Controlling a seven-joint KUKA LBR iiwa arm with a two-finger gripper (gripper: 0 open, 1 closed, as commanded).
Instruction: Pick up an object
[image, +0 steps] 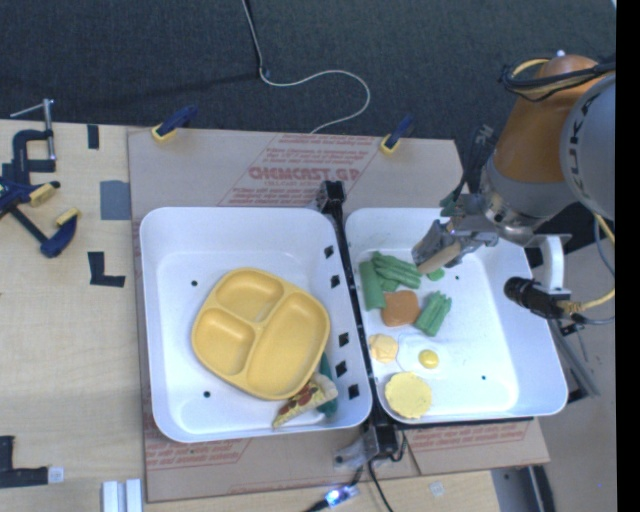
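Green toy pieces (388, 272), brown block (401, 307) and 3 yellow pieces (408, 394) lie in right bin (520, 385), well left of centre; claw (437, 255) hovers just above green pieces, tan item between its fingers, identity unclear; left bin (165, 330) holds yellow divided plate (260, 332).

Toy food, right bin (500, 330)
Green pieces (390, 272), orange block (401, 307), yellow discs (408, 394) lying flat, clustered at left side.
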